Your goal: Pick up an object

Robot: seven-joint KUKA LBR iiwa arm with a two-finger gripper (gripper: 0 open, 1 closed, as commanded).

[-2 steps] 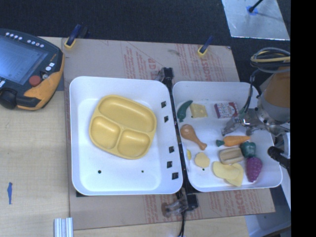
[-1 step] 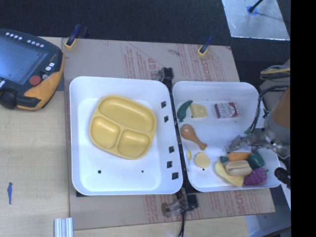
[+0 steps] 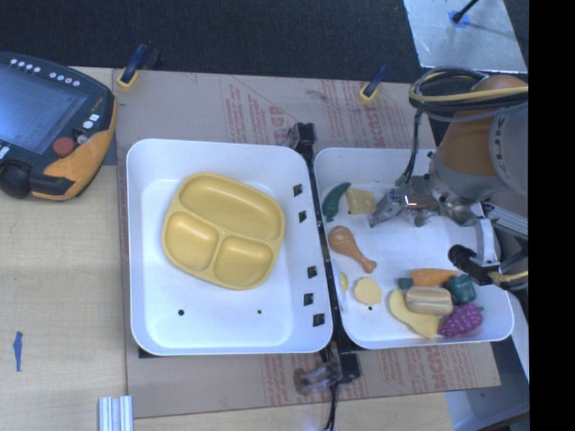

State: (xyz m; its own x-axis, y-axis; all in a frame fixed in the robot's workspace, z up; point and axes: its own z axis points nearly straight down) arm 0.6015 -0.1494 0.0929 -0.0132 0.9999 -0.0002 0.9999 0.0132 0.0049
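The claw [image 3: 395, 206] is seen low in the right bin [image 3: 503, 330], beside a pale yellow toy piece [image 3: 360, 201]; its opening cannot be told, nothing seen held. The piece could be nudged against the green pepper [image 3: 334, 199] and missed.

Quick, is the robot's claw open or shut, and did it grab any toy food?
Gripper: cannot be told; it sits above the right bin.

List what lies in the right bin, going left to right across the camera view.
Green pepper → chicken drumstick → small yellow round piece → banana → carrot → purple grapes.
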